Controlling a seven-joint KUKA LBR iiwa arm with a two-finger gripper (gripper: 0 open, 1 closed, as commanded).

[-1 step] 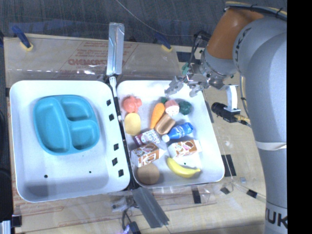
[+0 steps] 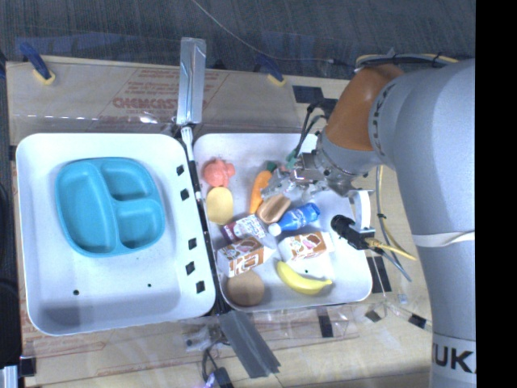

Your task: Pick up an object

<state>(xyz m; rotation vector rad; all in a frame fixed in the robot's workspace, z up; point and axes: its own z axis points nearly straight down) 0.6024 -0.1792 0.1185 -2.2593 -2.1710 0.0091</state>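
A: Where is the gripper (image 2: pixel 284 183)?
B: Low in the right bin (image 2: pixel 242 145), just above the hot dog (image 2: pixel 273 208), beside the carrot (image 2: pixel 259 187); its grasp I cannot tell. It looks poised for picking.

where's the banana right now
The banana lies in the right bin, near its front edge, just below a white packet and right of a brown round item.

Single fixed camera above bench (image 2: pixel 97 95), slanted downward, both white bins (image 2: pixel 32 217) framed; arm (image 2: pixel 420 136) entering right
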